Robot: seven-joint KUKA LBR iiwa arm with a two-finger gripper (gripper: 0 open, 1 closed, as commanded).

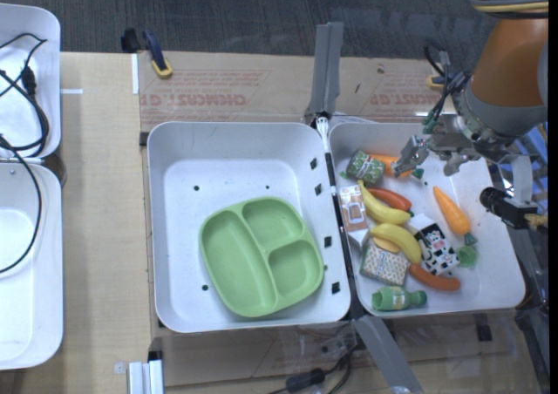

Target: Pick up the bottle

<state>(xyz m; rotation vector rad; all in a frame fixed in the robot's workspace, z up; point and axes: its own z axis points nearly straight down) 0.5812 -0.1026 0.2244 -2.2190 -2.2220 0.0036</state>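
Right bin (510,283): one small green bottle (399,299), lying on its side at the near edge, cap end toward the bin's right, label too small to read. Just behind it, touching or nearly so: a patterned square packet (384,262) and a red sausage-shaped item (433,279). Further contents, packed close: two yellow bananas (391,222), a black-and-white spotted carton (435,247), an orange carrot (452,211), a red pepper-like piece (389,198), a green packet (365,166) at the far side, and a small boxed item (352,207) against the dividing wall, print illegible. Left bin (174,157): one green three-compartment tray (261,254). Hand (433,153): over the far part of the right bin, well apart from the bottle, nothing between its fingers; whether wide or narrow, cannot tell. Table (96,209): cardboard sheet (227,87) behind the bins, red print mirrored, reading roughly "CHEMSAT".
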